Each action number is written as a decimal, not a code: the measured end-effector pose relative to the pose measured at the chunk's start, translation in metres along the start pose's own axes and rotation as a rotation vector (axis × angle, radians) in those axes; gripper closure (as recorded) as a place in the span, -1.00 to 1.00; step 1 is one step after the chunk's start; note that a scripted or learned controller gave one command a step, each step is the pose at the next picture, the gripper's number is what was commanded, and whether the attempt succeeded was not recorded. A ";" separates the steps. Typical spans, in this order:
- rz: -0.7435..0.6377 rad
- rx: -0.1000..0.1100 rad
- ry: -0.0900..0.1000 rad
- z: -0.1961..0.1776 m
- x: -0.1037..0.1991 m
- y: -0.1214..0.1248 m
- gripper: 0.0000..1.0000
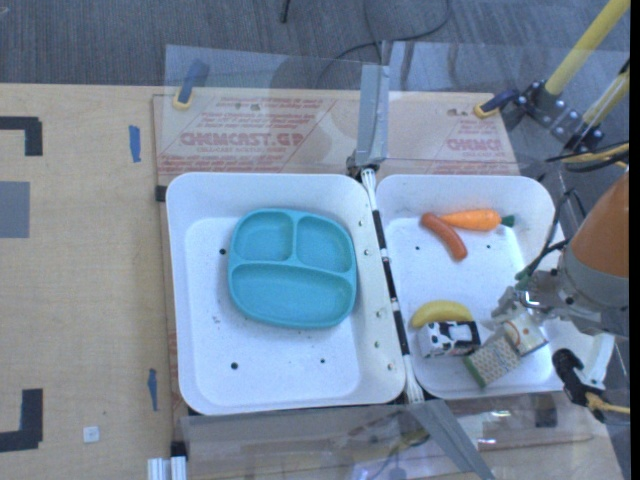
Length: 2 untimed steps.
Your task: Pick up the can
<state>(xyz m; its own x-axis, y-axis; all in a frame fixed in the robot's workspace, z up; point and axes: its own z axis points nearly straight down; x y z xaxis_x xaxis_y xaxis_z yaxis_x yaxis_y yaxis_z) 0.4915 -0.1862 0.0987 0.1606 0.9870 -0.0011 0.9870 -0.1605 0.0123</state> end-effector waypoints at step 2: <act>0.090 0.013 0.000 -0.126 0.086 0.044 1.00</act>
